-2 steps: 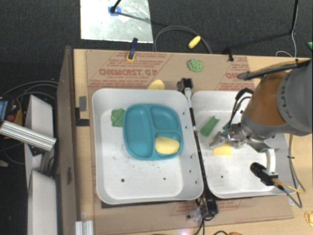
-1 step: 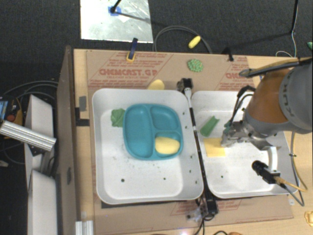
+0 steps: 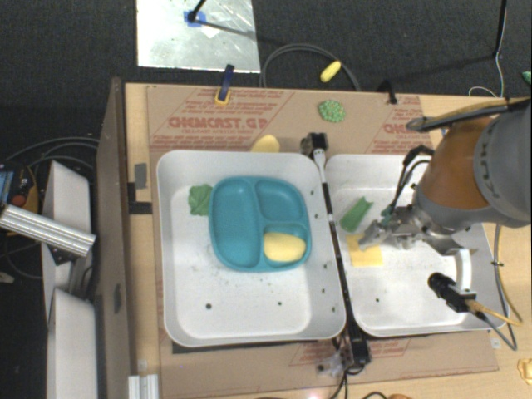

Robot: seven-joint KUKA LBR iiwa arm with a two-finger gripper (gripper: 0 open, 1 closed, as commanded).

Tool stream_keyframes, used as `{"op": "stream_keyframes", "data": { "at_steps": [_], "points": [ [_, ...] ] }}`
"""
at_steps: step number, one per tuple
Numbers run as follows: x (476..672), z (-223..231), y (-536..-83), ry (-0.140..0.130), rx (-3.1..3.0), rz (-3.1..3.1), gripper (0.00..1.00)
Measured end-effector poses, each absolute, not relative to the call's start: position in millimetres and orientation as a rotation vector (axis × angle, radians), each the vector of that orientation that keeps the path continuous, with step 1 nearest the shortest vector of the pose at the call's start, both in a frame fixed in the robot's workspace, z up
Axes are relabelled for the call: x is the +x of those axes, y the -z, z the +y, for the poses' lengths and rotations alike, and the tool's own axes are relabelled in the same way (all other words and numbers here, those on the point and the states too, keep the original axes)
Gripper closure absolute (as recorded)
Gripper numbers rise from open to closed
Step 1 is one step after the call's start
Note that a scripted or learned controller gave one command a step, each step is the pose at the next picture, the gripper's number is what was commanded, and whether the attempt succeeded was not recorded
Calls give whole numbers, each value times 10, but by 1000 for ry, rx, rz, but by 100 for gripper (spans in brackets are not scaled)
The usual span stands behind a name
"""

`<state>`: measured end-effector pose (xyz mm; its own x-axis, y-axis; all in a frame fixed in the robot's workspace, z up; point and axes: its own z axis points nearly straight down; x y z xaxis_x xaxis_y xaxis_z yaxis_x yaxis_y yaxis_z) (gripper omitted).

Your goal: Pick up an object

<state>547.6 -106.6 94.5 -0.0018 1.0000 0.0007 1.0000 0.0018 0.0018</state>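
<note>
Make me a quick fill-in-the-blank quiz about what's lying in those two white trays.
1. In the left bin lies a divided plate whose colour is ____.
2. One compartment of that plate holds a rounded object coloured ____.
3. In the right bin, the claw is close to a flat yellow piece and a ____ block.

Missing words: blue; yellow; green.

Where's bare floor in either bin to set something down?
Left bin: the strip between the blue tray and the near wall. Right bin: floor in front of the yellow piece. Crowded: gripper, green block and yellow piece bunch in its left half.
</note>
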Motion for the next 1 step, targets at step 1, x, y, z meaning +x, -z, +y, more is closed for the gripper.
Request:
{"op": "stream_keyframes", "data": {
  "at_steps": [1],
  "points": [
    [5372, -963, -840, 0, 2222, 2222, 0]
  ]
}}
